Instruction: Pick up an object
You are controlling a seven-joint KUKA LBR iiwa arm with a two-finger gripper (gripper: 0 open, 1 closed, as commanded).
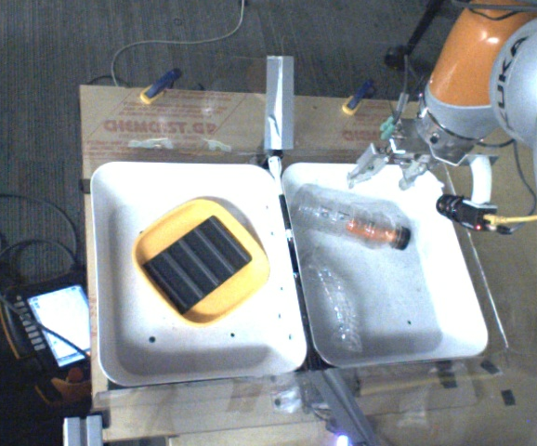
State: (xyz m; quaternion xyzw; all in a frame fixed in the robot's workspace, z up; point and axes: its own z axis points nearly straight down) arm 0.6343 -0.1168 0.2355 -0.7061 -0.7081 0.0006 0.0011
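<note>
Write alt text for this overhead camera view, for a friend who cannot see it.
A grey and orange robot arm holds its open gripper above the far edge of the right bin, where two clear plastic bottles lie. The left bin holds a yellow tray with a black ridged insert.

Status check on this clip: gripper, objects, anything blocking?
Gripper open, above right bin's far edge, holding nothing. Clear bottle lying below it. Yellow-black object in left bin. Nothing blocking.
</note>
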